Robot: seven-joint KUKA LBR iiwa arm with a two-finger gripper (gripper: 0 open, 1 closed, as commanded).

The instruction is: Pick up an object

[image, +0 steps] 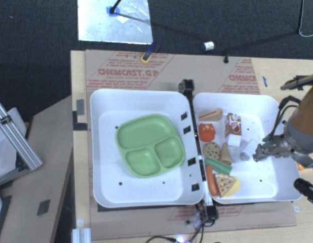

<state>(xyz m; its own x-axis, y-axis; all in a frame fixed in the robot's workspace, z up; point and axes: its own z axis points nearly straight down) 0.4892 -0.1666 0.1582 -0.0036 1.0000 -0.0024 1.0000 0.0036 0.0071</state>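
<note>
The right bin (265, 184) holds several toy foods along its left side: a sandwich slice (210, 115), a red tomato (207, 131), a small carton (233, 124), a cookie (211, 150), a green cucumber (218, 165), a sausage (211, 180) and a pizza slice (228, 185). Two small white pieces (246, 148) lie near the bin's middle. My gripper (259, 154) hangs low in the right bin, just right of those white pieces, on the arm coming in from the right. Nothing can be seen held in it.
The left bin (103, 135) carries a green divided plate (149, 145). A black divider (193, 135) runs between the bins. The right half of the right bin's floor is bare white. A foil sheet (115, 14) lies beyond the bench.
</note>
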